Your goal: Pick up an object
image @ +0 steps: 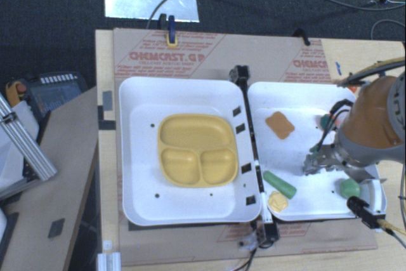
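The right bin (pixel 298 95) holds an orange-brown flat piece (pixel 280 125), a long green piece (pixel 280 185), a small yellow piece (pixel 277 202) near the front left corner, and a round green piece (pixel 349 187) by the right wall. A bit of teal (pixel 326 118) peeks out beside the arm. My gripper (pixel 313 165) points down over the bin floor, right of the long green piece and left of the round green one. Nothing shows between its fingers.
The left bin (pixel 136 155) carries a yellow divided plate (pixel 195 149). Black clips run along the divider (pixel 244 130) between the bins. The orange-banded arm (pixel 374 117) covers the right bin's right side. Cables trail off the bench's front right corner.
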Tool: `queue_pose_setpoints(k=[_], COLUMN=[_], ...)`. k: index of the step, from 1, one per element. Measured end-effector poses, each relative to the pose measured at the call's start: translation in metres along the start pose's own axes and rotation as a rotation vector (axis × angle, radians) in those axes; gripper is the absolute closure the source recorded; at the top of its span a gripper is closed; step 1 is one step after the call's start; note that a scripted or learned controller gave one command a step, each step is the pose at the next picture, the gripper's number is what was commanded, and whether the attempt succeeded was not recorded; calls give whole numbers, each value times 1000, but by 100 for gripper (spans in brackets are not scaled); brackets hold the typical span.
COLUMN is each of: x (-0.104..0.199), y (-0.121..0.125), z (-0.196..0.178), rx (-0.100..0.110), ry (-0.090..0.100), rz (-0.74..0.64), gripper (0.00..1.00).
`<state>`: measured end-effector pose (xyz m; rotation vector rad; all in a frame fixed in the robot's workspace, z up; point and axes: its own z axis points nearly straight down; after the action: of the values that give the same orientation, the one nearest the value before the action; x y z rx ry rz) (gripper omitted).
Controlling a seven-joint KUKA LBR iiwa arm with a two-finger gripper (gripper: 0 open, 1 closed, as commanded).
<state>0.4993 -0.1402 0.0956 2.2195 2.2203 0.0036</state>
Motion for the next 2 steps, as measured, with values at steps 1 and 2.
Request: queue_pose_setpoints(k=[1, 2], x=[1, -9], y=[-4, 1], z=[-44, -100], rx=[-2, -2], ry=[-1, -2], rz=[-3, -3], gripper=[100, 100])
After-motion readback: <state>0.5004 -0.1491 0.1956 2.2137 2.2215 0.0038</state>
